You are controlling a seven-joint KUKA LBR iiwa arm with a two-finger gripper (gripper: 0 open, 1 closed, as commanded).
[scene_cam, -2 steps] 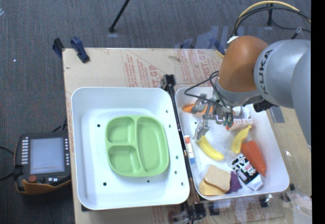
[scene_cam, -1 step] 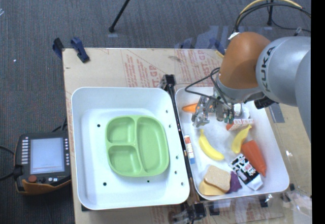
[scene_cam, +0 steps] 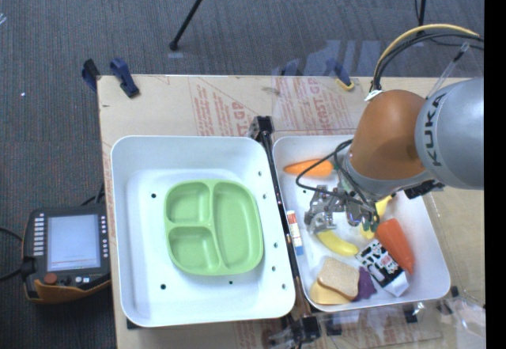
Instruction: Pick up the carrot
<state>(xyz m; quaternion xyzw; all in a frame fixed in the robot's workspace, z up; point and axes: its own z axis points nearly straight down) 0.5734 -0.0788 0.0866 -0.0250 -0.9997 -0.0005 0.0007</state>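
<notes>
Carrot [scene_cam: 397, 245] lies at the right side of the right bin [scene_cam: 439, 260], beside a small black-and-white carton [scene_cam: 383, 266]. Just left of it hangs the gripper [scene_cam: 341, 217], over a banana [scene_cam: 337, 244]; whether it is spread or closed I cannot tell. The left bin [scene_cam: 130, 181] holds a green tray [scene_cam: 213, 227].
</notes>
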